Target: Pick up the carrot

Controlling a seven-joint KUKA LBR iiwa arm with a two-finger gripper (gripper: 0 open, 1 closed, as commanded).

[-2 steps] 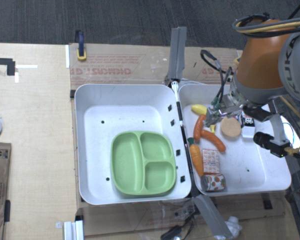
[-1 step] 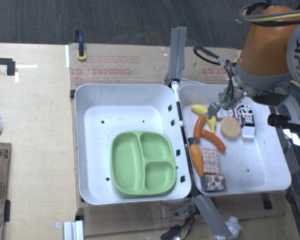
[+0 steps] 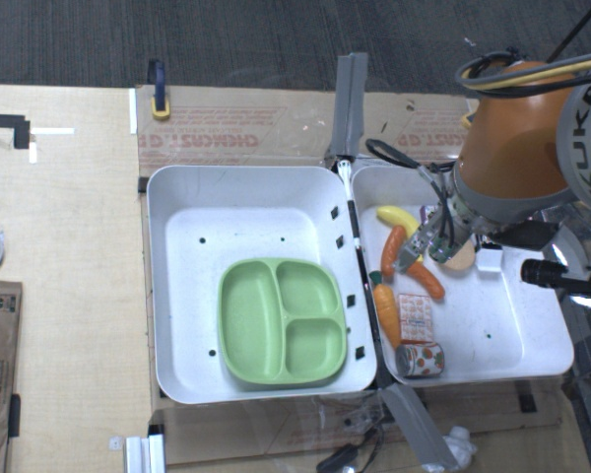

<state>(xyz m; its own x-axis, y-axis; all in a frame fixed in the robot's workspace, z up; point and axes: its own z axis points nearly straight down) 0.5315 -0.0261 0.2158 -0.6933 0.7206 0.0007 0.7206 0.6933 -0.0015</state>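
Observation:
The carrot (image 3: 386,310), orange and tapered, lies along the left wall of the right bin (image 3: 532,358), pointing toward the front. My gripper (image 3: 421,248) hangs low over the middle-left of that bin, behind and to the right of the carrot, among the other food items. It is above an orange-red sausage (image 3: 426,282) and beside another one (image 3: 392,249). The carrot is apart from the gripper and lies flat on the bin floor.
A yellow banana (image 3: 396,217) lies behind the gripper. A small printed packet (image 3: 415,315) and a can (image 3: 420,360) sit right of the carrot. A beige item (image 3: 461,256) lies under the wrist. The left bin (image 3: 177,264) holds a green divided plate (image 3: 281,320).

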